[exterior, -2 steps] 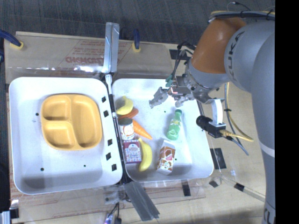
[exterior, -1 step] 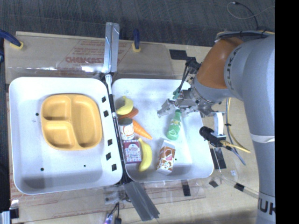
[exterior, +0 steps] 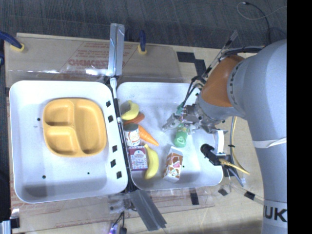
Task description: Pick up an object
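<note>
My gripper (exterior: 181, 124) reaches into the right bin (exterior: 161, 94) from the right, low over its middle. A small green bottle (exterior: 181, 139) lies directly under the gripper's tip, partly covered by it. Whether the bottle is gripped cannot be made out. To the left lie a yellow banana piece (exterior: 130, 111), an orange carrot (exterior: 145, 134), a small jar with a red label (exterior: 132, 135), a dark red box (exterior: 138, 159) and a banana (exterior: 153, 164). A small printed carton (exterior: 173, 165) stands just below the green bottle.
The left bin (exterior: 29, 179) holds a yellow divided plate (exterior: 74, 126). A metal divider (exterior: 116, 48) runs between the bins. The arm's grey body (exterior: 258, 96) and cables (exterior: 229, 160) cover the right bin's right side.
</note>
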Robot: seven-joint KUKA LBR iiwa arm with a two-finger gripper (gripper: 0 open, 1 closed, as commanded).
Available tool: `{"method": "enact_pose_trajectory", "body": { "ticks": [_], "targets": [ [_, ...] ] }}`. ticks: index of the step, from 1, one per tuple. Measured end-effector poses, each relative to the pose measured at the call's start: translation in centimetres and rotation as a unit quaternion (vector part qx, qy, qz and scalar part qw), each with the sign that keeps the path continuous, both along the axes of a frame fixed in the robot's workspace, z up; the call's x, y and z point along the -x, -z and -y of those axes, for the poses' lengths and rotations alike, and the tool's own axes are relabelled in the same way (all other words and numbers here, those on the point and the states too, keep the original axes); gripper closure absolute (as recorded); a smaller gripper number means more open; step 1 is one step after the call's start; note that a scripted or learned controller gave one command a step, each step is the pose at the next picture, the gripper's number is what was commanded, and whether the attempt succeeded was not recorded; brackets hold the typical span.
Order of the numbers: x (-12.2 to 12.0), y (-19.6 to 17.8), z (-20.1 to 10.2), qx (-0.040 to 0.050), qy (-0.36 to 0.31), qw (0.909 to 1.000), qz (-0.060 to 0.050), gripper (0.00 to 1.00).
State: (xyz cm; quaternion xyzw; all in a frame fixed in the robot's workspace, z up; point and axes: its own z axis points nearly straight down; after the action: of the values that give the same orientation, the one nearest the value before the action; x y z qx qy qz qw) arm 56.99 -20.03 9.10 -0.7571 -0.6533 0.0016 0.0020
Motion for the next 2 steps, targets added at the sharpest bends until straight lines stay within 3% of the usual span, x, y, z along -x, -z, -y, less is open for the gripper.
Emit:
{"method": "enact_pose_trajectory", "body": {
  "ticks": [1, 2],
  "targets": [
    [-0.29, 0.03, -2.95, -0.0013, -0.067, 0.9978, -0.001, 0.00],
    [-0.26, -0.91, -2.92, -0.0014, -0.068, 0.9976, -0.002, 1.00]
  ]
}}
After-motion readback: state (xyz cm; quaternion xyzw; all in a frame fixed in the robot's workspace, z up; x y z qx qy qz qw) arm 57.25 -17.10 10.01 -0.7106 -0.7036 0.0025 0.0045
